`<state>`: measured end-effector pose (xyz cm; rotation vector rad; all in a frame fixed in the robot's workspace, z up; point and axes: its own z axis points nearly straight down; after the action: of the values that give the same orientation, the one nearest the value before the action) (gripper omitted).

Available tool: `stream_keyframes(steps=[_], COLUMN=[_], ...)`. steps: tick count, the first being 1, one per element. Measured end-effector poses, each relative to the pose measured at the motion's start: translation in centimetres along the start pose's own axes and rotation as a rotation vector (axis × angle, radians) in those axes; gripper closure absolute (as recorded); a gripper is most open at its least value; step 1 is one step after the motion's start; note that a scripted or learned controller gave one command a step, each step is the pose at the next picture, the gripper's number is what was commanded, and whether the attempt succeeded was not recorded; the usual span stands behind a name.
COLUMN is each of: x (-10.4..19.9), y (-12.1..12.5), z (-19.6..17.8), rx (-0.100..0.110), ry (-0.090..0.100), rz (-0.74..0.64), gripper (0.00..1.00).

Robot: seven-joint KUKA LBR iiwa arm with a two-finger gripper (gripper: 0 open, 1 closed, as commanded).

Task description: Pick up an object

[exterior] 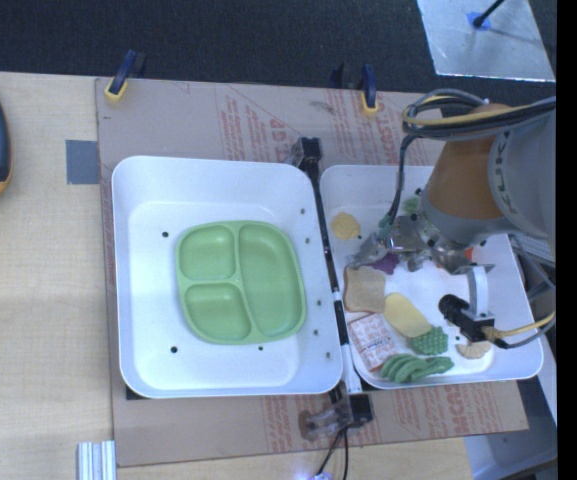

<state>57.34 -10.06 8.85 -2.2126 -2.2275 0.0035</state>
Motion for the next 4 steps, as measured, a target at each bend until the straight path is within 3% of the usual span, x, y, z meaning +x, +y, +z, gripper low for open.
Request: stream_keyframes(steps=[1, 2, 3, 4], x=[-0.1, -0.1, 0.7, -4.0], y=[0.1, 0.1, 3.5, 8.0], z=[-1.7, -1.7, -0.3, -0.5], rx=[-0.005, -0.005, -0.003, -0.005], ry=[0.0, 0.0, -0.001, -0.003], rz=[0.0, -0.001, 0.0, 0.005], gripper=[1.0, 0.0, 0.0, 0.0])
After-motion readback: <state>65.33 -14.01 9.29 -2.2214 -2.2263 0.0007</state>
